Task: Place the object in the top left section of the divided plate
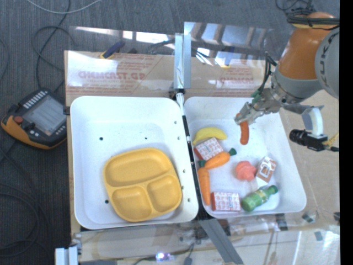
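The yellow divided plate [142, 182] lies in the left bin [94, 126], toward its front. Its large section [135, 167] faces the bin's back left, with two smaller sections in front. My gripper [244, 118] hovers over the back of the right bin [287, 148]. A small orange-red sausage [244, 133] hangs upright from the fingertips, which are shut on its top end. It is well apart from the plate, on the other side of the wall between the bins.
The right bin holds a banana [209, 133], a small checked box [209, 147], two carrots [218, 160] [204, 185], a pink fruit [246, 170], a little carton [266, 169], a green bottle [258, 197] and a red box [225, 201]. A teach pendant [36, 117] lies left of the bench.
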